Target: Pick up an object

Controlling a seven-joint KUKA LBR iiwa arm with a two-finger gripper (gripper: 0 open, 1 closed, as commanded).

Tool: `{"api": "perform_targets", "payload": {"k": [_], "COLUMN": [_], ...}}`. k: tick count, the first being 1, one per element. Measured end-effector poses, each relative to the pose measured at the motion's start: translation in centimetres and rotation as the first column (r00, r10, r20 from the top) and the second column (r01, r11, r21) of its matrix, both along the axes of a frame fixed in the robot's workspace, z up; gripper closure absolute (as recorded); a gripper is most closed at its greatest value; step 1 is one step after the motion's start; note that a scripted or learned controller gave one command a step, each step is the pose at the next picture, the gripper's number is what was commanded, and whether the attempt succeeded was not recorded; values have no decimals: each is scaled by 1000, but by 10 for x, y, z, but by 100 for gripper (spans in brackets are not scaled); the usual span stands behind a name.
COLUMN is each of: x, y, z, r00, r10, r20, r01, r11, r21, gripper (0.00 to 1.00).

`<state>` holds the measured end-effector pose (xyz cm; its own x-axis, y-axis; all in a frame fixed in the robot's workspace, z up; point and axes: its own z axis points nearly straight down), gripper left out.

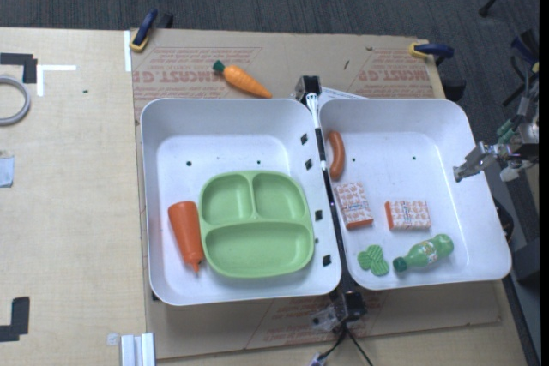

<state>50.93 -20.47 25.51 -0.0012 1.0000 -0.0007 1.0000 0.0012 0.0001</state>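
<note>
At right edge, pincer [467,170] — grip state unclear, over right bin [446,120] rim, green bottle [424,254] below.

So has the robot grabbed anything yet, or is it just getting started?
Nothing looks picked up yet. The gripper sits at the right bin's right rim with nothing visibly in it. The sausage, two small boxes, green bottle and broccoli piece all lie untouched, so the grasp remains.

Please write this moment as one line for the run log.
stage: before pick | gripper: over right bin's right rim, holding nothing | right bin: sausage, two boxes, green bottle
</note>
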Motion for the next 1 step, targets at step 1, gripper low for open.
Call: {"api": "perform_targets", "payload": {"k": [1], "x": [-3], "y": [84], "z": [-109], "r00": [986], "r10": [169], "r20": [0], "r01": [-169], "r11": [986], "r21": [1], "gripper": [0]}}
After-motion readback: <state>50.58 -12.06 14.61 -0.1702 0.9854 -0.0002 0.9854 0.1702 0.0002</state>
